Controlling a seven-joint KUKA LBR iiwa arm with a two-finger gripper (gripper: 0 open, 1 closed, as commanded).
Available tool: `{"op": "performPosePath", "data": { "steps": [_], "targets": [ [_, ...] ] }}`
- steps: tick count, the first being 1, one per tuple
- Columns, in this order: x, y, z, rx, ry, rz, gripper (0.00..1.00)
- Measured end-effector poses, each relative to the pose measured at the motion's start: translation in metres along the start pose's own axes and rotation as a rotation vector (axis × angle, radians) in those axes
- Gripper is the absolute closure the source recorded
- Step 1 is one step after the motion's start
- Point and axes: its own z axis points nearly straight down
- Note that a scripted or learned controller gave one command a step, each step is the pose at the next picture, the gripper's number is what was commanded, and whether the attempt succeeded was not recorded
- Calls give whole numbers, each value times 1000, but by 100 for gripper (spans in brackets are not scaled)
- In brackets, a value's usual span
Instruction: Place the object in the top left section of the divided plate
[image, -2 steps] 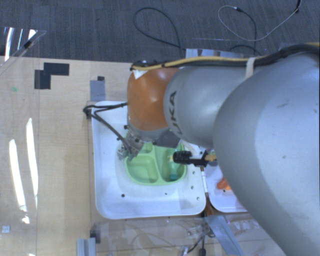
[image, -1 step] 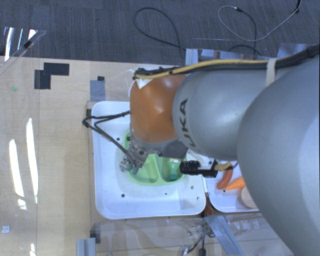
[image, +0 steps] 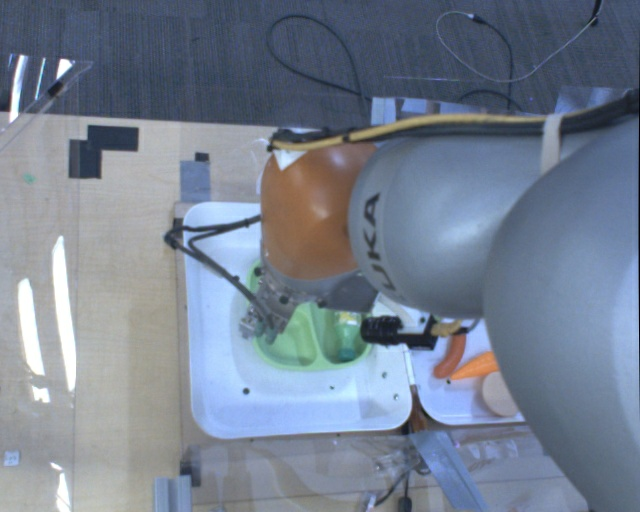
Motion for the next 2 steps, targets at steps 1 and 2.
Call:
{"op": "performPosePath", "data": {
  "steps": [1,2],
  "targets": [
    [-1,2,-10,-4,-2,-1,100],
    [-3,3,-20,-9,-5,-4,100]
  ]
}}
